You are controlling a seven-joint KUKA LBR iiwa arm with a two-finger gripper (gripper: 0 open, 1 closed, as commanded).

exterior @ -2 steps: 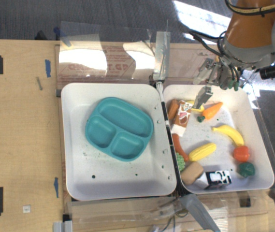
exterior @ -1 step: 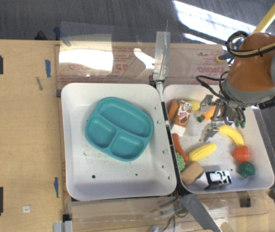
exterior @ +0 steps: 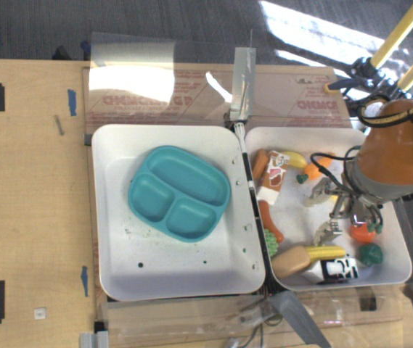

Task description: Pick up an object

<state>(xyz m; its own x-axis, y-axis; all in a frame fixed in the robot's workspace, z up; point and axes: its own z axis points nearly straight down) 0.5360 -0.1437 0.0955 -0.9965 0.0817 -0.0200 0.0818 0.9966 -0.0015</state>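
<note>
Over the right bin (exterior: 402, 267), the gripper (exterior: 344, 212) hangs among toy food, its metal fingers too tangled in cables to tell how the jaws stand. Beneath it, at about five o'clock, a red tomato-like piece (exterior: 364, 231) is half hidden. A smooth yellow banana (exterior: 325, 252) lies with its long axis pointing three to nine o'clock, touching a tan bread roll (exterior: 292, 261). A glossy teal divided plate (exterior: 179, 193) sits in the left bin (exterior: 112, 216).
</note>
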